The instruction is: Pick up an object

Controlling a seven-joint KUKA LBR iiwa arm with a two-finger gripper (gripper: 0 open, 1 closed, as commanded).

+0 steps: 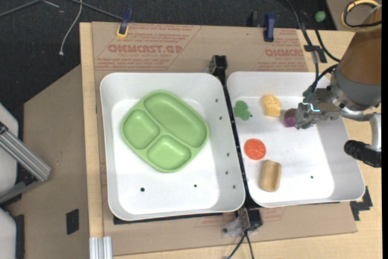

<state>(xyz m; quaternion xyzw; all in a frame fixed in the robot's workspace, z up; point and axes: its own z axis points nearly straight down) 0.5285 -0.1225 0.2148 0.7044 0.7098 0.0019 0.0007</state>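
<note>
In the right bin [315,191] lie a small green toy [242,110], a yellow corn-like piece [271,105], a red-orange round piece [254,148] and a tan cylinder [270,175]. A small purple object [290,121] sits at the tip of my gripper [298,119], which reaches in from the right and hangs low over the bin's upper middle. The purple object is partly hidden by the gripper's dark body.
The left bin [121,185] holds a green divided plate [163,130]. A black clamp [218,63] sits at the top of the ridge between the bins. Blue clips [125,20] [269,27] pin the cardboard sheet at the back. The arm's grey wrist [357,85] overhangs the right bin's right side.
</note>
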